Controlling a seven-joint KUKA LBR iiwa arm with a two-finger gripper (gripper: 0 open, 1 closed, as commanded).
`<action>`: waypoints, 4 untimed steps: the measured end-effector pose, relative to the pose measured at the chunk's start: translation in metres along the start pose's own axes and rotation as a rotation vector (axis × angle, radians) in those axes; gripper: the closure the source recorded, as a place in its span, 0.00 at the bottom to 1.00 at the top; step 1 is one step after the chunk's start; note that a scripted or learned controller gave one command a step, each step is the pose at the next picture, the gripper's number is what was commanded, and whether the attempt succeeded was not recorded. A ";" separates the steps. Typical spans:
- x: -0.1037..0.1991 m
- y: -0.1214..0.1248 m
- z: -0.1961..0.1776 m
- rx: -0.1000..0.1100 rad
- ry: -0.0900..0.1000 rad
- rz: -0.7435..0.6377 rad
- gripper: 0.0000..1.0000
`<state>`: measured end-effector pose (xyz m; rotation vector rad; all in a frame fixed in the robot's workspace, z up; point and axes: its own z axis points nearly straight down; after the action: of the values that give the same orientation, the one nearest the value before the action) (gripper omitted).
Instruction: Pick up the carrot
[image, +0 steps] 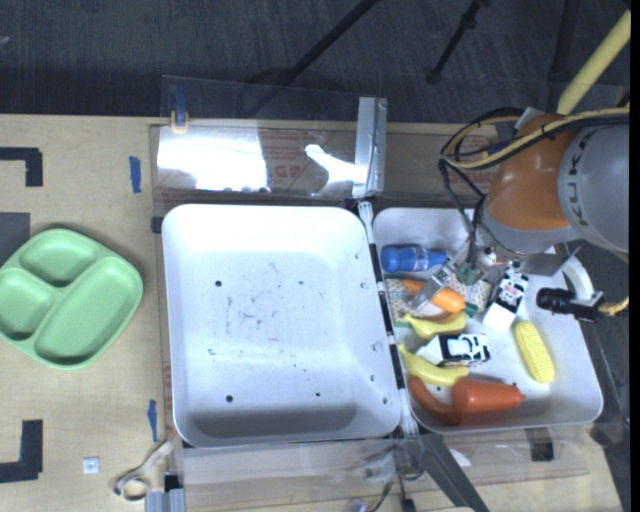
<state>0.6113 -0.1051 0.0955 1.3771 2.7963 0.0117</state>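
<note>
In the right bin (585, 385), a small orange piece that looks like the carrot (450, 299) lies among the clutter near the bin's middle. My gripper (458, 278) is down in that bin, right above and touching or nearly touching this orange piece. A bigger orange-red tapered vegetable (487, 395) rests along the bin's front wall, well clear of the gripper. The arm's orange band (525, 190) and grey wrist hide the bin's back right part.
Around the gripper lie a blue bottle (410, 259), two bananas (432, 325), a yellow corn cob (534, 351) and a black-and-white box (464, 348). The left bin (270, 300) sits beside it. A green divided plate (68, 296) rests at far left.
</note>
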 end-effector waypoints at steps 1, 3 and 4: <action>-0.001 0.001 -0.011 -0.002 0.001 0.001 1.00; 0.020 0.081 -0.090 0.014 0.016 -0.032 0.00; -0.014 0.028 -0.061 0.013 0.018 -0.219 0.00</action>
<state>0.6408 -0.0987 0.1576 1.0709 2.9502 0.0017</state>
